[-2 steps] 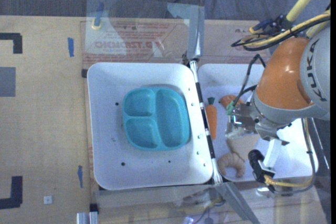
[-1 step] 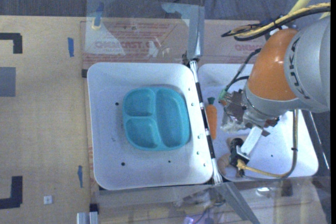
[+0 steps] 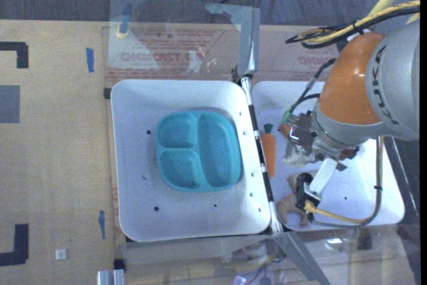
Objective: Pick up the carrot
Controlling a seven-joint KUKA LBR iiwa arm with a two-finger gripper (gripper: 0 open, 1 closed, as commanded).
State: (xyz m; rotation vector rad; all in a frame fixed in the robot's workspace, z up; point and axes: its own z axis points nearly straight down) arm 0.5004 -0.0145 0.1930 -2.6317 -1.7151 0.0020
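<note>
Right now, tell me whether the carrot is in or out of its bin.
In. The carrot lies flat in the right bin, along its left wall, apart from the arm.

Reads "KUKA" in dark letters, running vertically on the grey arm (image 3: 399,87), right edge of frame.

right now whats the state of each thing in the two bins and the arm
carrot: lying flat along the left wall of the right bin, not held
blue divided plate: resting flat in the left bin, its three compartments bare
gripper: low over the right bin, beside the carrot
brown object: lying in the right bin, partly hidden, kind unclear
</note>
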